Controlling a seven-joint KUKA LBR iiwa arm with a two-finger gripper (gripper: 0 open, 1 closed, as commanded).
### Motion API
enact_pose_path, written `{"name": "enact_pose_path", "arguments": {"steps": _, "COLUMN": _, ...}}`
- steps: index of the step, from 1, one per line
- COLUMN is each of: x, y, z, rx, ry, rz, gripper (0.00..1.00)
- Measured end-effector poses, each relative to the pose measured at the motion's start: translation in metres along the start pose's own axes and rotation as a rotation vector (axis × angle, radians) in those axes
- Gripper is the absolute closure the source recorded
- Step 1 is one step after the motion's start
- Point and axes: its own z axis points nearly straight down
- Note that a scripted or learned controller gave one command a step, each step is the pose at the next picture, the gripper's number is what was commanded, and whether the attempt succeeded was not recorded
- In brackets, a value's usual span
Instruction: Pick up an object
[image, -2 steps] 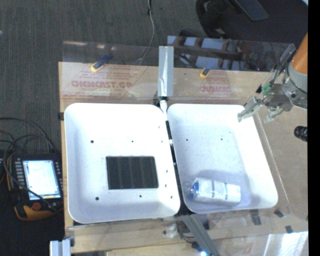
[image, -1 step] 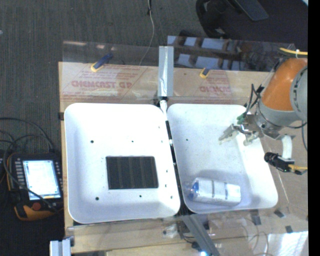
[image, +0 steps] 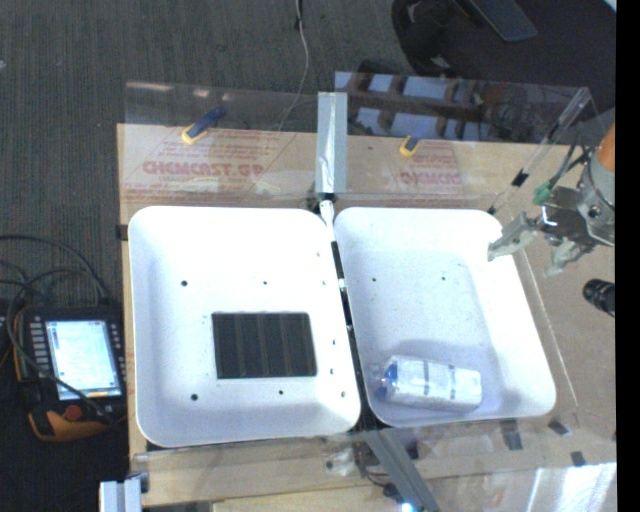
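- Two shallow white bins sit side by side on the bench (image: 140, 160) — the left bin (image: 160, 250) and the right bin (image: 520, 330), their inner rims touching down the middle.
- A dark ribbed rectangular panel (image: 264, 344) lies flat on the floor of the left bin, slightly toward its near side.
- A white bottle (image: 432, 383) with a blue cap end lies on its side in the near part of the right bin, cap pointing left, close to the near wall.
- The hand (image: 540, 240) hangs at the far right corner of the right bin, over its rim, well apart from the bottle; its two fingers are spread apart with nothing between them.
- The arm's orange band (image: 606, 150) shows at the right edge, above the hand.
- A handheld pendant (image: 78, 358) with a lit screen lies on the floor left of the bench, cables trailing from it.
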Motion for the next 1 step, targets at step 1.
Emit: {"name": "enact_pose_path", "arguments": {"steps": 1, "x": 0.0011, "y": 0.0012, "z": -0.007, "rx": 0.005, "ry": -0.002, "rz": -0.003, "gripper": 1.0}}
